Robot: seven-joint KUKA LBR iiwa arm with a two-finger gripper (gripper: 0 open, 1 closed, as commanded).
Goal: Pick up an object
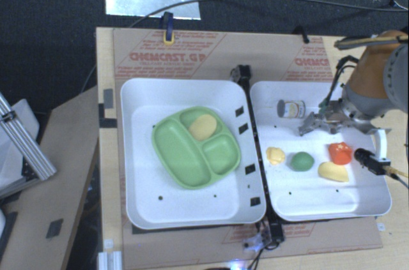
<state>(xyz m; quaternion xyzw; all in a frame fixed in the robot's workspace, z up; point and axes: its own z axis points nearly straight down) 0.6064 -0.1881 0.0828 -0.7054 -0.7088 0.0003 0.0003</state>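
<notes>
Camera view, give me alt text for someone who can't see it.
A grey and orange robot arm reaches over the right bin, which holds a small jar and red, green and yellow toy foods. The left bin holds a green divided plate.

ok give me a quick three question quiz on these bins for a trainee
1. True or false: the yellow item in the left bin lies in a compartment of the green tray.
2. In the right bin, what lies directly between the small yellow piece and the larger yellow piece?
A. the can
B. the green ball
C. the red piece
3. Fill in: the can lies on its ____ near the right bin's far edge.

Key:
1. True.
2. B, the green ball; the red piece sits further right, beside the gripper.
3. Side.
</notes>
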